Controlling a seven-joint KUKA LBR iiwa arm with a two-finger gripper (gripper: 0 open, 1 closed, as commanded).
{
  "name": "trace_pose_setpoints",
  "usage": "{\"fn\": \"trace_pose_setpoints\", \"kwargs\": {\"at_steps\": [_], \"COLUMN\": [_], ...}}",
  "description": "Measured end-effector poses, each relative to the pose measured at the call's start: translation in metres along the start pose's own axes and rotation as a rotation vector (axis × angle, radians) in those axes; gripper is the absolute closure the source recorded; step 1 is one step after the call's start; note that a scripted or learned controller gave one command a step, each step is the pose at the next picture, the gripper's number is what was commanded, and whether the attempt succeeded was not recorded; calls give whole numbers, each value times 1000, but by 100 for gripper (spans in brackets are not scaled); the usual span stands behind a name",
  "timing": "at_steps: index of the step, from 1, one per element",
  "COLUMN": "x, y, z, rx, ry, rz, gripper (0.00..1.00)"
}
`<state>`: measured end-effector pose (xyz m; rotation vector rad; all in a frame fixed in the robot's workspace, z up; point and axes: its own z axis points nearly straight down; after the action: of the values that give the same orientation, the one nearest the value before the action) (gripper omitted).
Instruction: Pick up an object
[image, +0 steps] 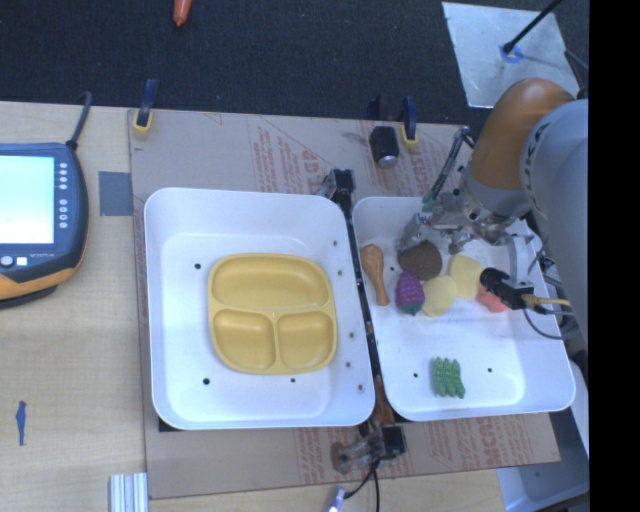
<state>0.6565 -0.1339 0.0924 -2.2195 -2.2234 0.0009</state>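
1. Nearest the camera, a green knobbly toy vegetable (447, 378) lies alone toward the front of the right bin (500, 400).
2. Further back in that same bin sits a cluster: a tan wooden-looking piece (375, 271) by the left wall, a purple grape bunch (409, 292) just beside it, two pale yellow pieces (452, 283) touching each other, a dark brown round object (421, 260), and something orange-red (490, 298) at the right.
3. Above the cluster the gripper (437, 225) is down low, right at the back edge of the brown object; from this angle I can't make out whether it is parted or closed, nor whether it has hold of anything.
4. Over in the left bin (180, 300), a yellow divided tray (272, 311) rests flat in the middle.
5. At the bench's far left lies a control pendant (35, 220) with a pale screen.
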Motion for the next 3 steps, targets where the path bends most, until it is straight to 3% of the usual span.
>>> {"fn": "trace_pose_setpoints", "kwargs": {"at_steps": [1, 2, 3], "x": [-59, 28, -52], "y": [0, -63, 0], "z": [-116, -4, -90], "rx": [-3, 7, -2], "ry": [-2, 1, -1], "rz": [0, -4, 0], "gripper": [0, 0, 0]}}
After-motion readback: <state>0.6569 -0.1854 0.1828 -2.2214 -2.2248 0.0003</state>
